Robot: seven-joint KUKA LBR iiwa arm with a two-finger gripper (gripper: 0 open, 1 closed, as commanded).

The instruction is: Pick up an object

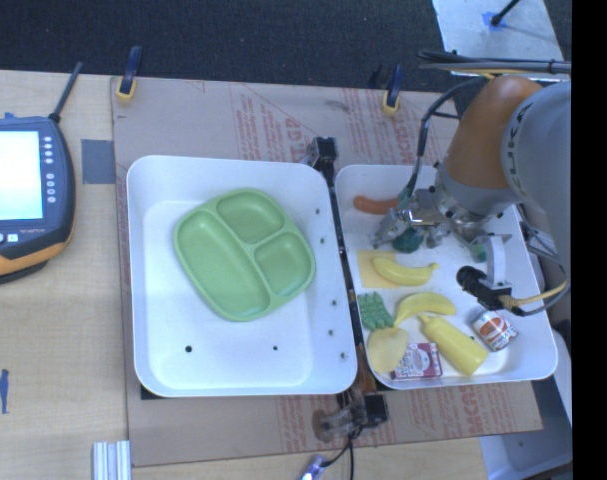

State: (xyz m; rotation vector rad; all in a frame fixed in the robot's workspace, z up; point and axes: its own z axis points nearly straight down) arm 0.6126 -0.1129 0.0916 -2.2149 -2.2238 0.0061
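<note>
Nearest the lens, the grey arm's orange band (486, 133) looms over the right bin (539, 368), with the gripper (415, 224) low among the toys, just above a dark green object (408, 239) beside the orange sausage (373, 205) and yellow banana (403, 268). Whether the claw is released or clenched, I cannot tell. A clean pick likely means centring on that one piece, clear of its neighbours, before lifting straight up.
</note>
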